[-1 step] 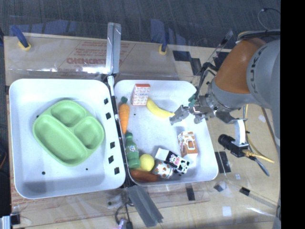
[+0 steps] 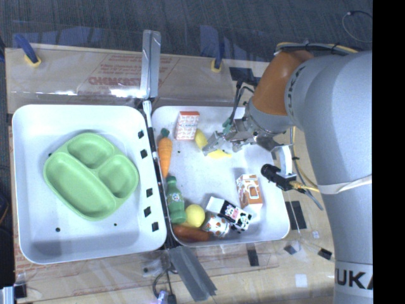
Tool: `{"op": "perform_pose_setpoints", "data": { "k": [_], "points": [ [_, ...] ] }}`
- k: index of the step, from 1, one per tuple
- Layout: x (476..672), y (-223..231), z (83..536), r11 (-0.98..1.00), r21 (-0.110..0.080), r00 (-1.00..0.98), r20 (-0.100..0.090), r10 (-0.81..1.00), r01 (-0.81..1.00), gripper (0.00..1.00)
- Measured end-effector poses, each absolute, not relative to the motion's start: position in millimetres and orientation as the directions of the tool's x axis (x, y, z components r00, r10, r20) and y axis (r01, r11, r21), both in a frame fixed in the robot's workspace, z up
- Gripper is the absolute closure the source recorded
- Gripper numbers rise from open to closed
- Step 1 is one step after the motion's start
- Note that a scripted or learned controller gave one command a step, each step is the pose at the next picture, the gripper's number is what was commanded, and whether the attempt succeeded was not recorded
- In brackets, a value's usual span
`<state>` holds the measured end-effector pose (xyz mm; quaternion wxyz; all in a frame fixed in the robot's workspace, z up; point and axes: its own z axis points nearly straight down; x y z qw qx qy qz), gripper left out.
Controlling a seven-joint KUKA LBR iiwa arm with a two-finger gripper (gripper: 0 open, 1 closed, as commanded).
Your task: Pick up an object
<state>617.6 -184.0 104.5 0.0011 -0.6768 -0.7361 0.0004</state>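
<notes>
My gripper (image 2: 223,140) is low in the upper middle of the right bin (image 2: 273,230), reaching in from the right. Directly at its tip lies a yellow banana-like object (image 2: 211,147), which it partly covers. Whether that object is gripped cannot be made out. A red-and-white carton (image 2: 186,125) stands just left of the gripper, near the bin's back wall. An orange carrot (image 2: 164,156) lies along the bin's left wall.
The right bin's front holds a green bottle (image 2: 174,200), a yellow lemon (image 2: 195,215), a red sausage-like piece (image 2: 190,234), a cow-patterned box (image 2: 231,213) and a small orange carton (image 2: 250,190). A green divided plate (image 2: 92,174) lies in the left bin (image 2: 31,233).
</notes>
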Motion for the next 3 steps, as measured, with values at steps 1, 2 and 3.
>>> {"op": "perform_pose_setpoints", "data": {
  "k": [1, 2, 3],
  "points": [
    [599.6, -122.4, 91.2, 0.308, -0.005, -0.308, 0.003, 0.952, 0.952, 0.00],
    [599.8, -122.9, 101.5, 0.310, -0.005, -0.310, 0.003, 0.951, 0.951, 1.00],
    [591.1, -70.6, 243.5, 0.340, 0.000, -0.340, 0.000, 0.941, 0.941, 1.00]
  ]
}}
